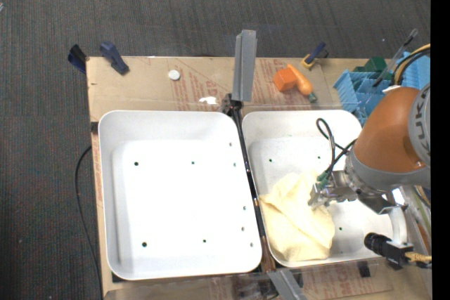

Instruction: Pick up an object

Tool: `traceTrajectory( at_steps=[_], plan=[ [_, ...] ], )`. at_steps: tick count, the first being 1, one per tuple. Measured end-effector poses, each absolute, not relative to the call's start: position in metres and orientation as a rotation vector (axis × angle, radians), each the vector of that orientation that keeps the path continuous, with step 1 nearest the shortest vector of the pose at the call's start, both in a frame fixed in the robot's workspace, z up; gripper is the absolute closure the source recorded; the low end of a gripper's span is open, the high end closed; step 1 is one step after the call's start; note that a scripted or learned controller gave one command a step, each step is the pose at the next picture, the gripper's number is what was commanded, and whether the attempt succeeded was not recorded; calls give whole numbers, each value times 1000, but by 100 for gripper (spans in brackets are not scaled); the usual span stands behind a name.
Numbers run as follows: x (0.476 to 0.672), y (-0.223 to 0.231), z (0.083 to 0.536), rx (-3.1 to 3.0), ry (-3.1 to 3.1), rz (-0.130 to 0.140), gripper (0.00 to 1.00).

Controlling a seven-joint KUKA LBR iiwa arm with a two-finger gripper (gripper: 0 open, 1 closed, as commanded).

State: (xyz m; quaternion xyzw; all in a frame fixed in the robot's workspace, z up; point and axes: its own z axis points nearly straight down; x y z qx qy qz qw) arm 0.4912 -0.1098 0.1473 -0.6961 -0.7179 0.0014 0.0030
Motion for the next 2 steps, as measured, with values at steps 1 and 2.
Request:
traceTrajectory(
  at_steps=[1, 2],
  plan=[
    [506, -150, 86, -2048, -2376, 1, 0],
    [483, -173, 100, -2003, -2412, 1, 0]
  ],
)
